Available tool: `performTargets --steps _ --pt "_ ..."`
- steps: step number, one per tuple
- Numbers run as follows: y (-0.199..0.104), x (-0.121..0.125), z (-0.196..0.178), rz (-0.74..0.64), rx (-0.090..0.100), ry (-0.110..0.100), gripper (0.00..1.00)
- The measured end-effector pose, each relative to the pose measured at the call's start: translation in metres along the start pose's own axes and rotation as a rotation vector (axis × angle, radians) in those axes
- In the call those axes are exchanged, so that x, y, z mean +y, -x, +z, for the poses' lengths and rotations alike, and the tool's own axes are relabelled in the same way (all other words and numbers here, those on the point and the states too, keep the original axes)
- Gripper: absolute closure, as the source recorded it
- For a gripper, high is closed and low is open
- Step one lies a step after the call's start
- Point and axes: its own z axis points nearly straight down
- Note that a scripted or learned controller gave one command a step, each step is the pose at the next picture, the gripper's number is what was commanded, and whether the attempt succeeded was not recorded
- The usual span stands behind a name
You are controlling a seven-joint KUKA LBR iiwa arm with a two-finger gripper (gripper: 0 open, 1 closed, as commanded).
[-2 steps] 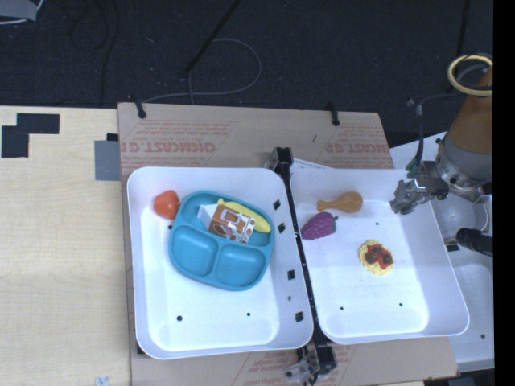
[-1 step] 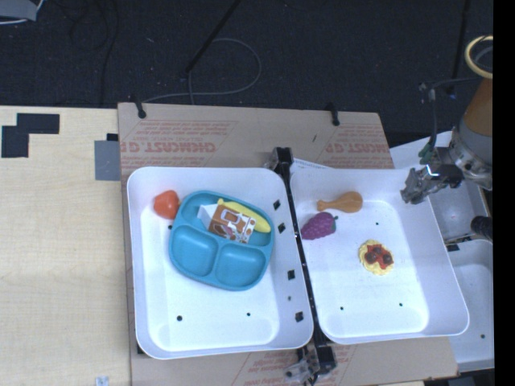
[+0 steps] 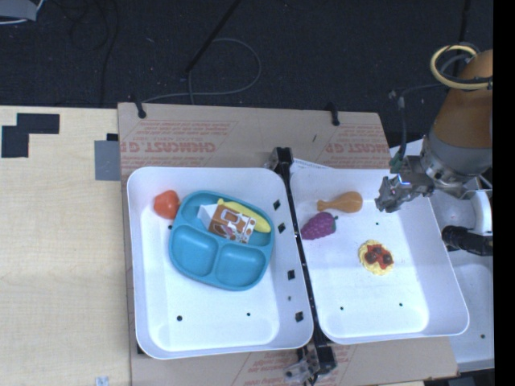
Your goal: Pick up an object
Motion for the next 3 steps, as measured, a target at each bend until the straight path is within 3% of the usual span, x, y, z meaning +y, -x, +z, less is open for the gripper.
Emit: performTargets --steps 3 --pt "-0.17 -0.002 0.015 0.0 0.0 -0.001 1.0"
